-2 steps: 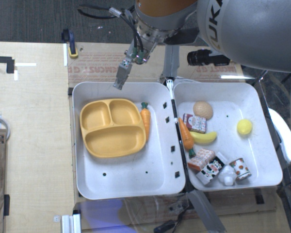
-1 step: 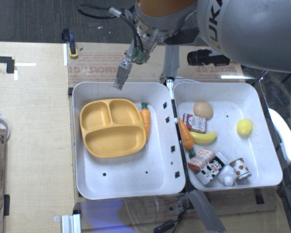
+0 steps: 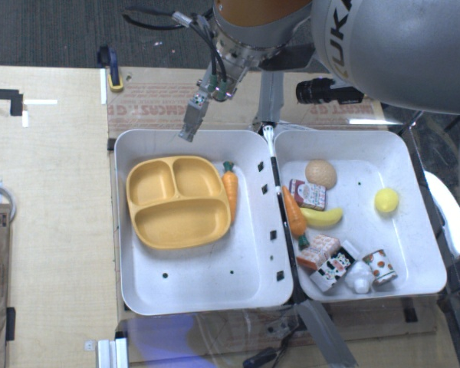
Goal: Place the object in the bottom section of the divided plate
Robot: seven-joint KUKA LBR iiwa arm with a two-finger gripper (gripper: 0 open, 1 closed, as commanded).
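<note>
End effector (image 3: 190,126) above carrot-flanked plate (image 3: 179,202)

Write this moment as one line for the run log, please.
gripper: above left bin's far rim, nothing seen held | divided plate: no object on it | carrot: at plate's right edge

Divided plate (image 3: 180,202) is showing matt yellow plastic. Bins (image 3: 199,282) are reading as smooth white plastic, faintly glossy. Worktop (image 3: 54,175) is presenting pale wood grain; arm (image 3: 399,29) casing is gleaming grey.
</note>
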